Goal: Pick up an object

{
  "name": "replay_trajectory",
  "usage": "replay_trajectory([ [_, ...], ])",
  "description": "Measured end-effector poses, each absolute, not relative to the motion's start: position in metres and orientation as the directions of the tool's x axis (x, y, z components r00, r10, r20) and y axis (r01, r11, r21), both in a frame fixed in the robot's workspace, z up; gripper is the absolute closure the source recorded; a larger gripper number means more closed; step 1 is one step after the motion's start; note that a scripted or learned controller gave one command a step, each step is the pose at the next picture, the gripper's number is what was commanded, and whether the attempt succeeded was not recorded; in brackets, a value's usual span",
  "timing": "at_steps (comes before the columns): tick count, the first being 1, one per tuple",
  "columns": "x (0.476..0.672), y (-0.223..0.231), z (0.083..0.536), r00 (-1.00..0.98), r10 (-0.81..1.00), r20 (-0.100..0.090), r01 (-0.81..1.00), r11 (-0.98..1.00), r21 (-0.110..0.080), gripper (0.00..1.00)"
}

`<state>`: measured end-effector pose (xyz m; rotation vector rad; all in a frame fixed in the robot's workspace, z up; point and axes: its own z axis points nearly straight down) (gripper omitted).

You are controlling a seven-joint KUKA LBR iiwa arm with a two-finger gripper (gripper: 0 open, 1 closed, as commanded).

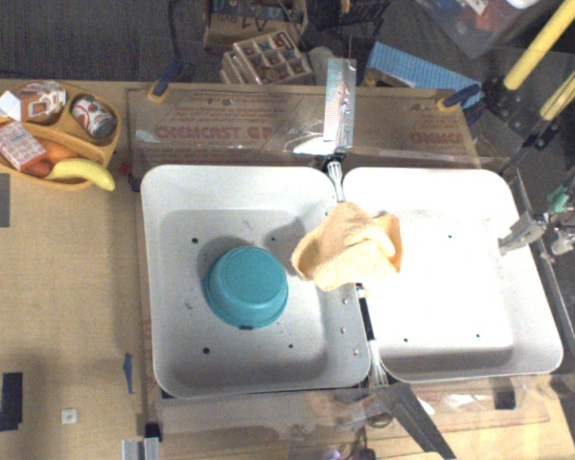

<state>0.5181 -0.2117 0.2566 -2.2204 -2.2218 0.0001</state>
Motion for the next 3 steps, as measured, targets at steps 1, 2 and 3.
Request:
replay_trajectory([
  [1, 0.569, -0.12, 0.163, -0.007, 1.0, 0.0, 1.0, 0.007, -0.001, 0.0],
  [2, 0.602, -0.094, 0.09, -0.173, 0.985, -0.001, 0.985, 0.173, 0.007, 0.0],
  [3, 0.603, -0.096, 0.101, -0.169, 0.986, -0.001, 0.986, 0.169, 0.012, 1.0],
])
